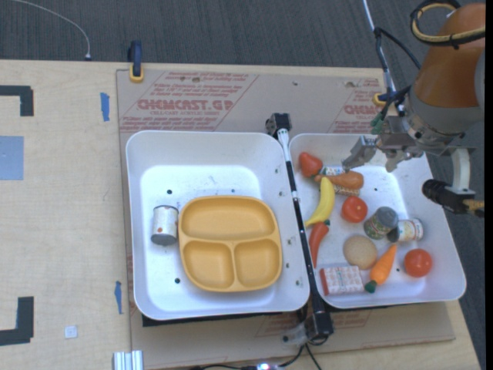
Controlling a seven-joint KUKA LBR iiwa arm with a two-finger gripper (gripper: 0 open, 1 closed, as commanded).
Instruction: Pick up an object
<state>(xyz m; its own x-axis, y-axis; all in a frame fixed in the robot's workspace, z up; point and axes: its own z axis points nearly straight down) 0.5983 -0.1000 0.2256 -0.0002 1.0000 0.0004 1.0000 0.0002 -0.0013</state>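
Note:
My gripper (pixel 376 157) hangs above the back of the right bin (pixel 447 284), its fingers spread open with nothing between them. Just below and left of it lie a hot dog (pixel 343 180) and a small red fruit (pixel 310 163). A banana (pixel 324 201), a red pepper (pixel 318 241), a tomato (pixel 354 209), a tin can (pixel 380 223), a small jar (pixel 409 230), a round bun (pixel 360 250), a carrot (pixel 383 264), another tomato (pixel 417 262) and a red-and-white box (pixel 341 280) fill the rest of that bin.
The left bin (pixel 146 168) holds a yellow divided plate (pixel 229 241) and a small can (pixel 164 224) beside it. A black clamp bar (pixel 291 183) runs between the two bins. The grey and orange arm (pixel 451 68) stands at the upper right.

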